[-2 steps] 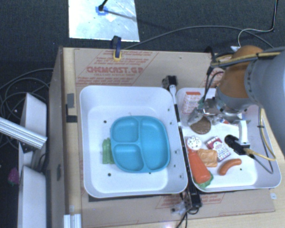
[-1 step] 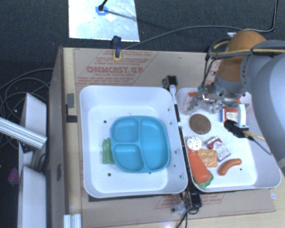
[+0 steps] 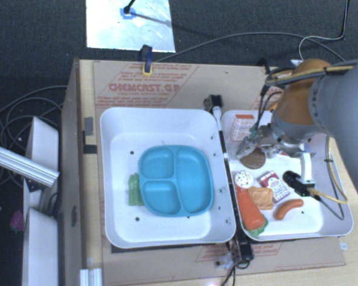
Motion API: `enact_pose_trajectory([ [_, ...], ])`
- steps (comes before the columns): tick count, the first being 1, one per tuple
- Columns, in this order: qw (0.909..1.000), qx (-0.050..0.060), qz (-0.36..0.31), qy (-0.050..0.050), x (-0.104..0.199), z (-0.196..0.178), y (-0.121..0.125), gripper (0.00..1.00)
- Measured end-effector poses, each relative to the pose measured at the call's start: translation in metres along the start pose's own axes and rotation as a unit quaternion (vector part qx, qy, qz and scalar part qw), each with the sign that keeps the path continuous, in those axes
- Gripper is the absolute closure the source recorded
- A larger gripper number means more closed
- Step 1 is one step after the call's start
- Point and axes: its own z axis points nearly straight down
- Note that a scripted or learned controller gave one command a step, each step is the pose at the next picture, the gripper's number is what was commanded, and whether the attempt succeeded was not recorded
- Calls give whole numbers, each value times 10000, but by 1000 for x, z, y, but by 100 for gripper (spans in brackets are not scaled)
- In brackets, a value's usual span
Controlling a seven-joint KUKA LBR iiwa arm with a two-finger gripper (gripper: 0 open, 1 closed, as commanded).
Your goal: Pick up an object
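Gripper (image 3: 255,140) hangs low over flat brown round patty (image 3: 252,158) in right white bin (image 3: 331,222); finger state cannot be told. Risk: crowded neighbours, notably orange plastic carrot (image 3: 250,210), could obstruct grasp or be dragged.

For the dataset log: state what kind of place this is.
Likely a robotics lab test bench: two white bins on a board, toy food such as a carrot, loose cables on dark carpet.

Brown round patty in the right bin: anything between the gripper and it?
Nothing visible. The gripper hangs right at the brown patty's upper edge; the orange box and the white dotted ball sit beside it, not over it.
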Motion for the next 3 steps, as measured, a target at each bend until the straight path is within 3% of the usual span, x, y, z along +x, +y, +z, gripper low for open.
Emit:
enact_pose_trajectory([
  [1, 10000, -12, -15, 1, 6, -1, 57, 0],
  [2, 10000, 3, 0, 2, 8, 0, -9, 0],
  [3, 10000, -15, -6, 9, 9, -12, -7, 100],
])
